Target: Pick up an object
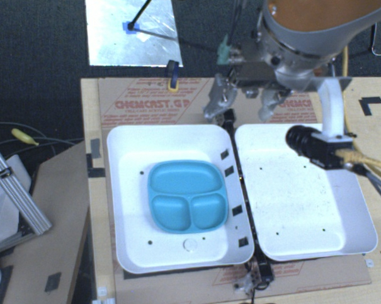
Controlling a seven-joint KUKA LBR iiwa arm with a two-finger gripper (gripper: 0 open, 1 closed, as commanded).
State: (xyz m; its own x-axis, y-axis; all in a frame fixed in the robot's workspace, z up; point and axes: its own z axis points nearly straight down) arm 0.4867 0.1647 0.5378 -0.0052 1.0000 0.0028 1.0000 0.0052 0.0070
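Note:
A light blue divided plate (187, 195) lies flat in the middle of the left bin (131, 157). A small pale round piece (190, 244) rests on the bin floor just in front of the plate. My gripper (239, 111) hangs over the far edge of the bench, above the seam between the two bins. It is well behind the plate. Its two grey fingers (216, 103) stand apart, open, with nothing between them.
The right bin (308, 237) sits beside the left one, joined by black clips along the seam. A black cylinder on a white bracket (313, 146) juts over the right bin's far corner. Cables trail at the right edge. A yellow clamp (173, 76) sits behind the bins.

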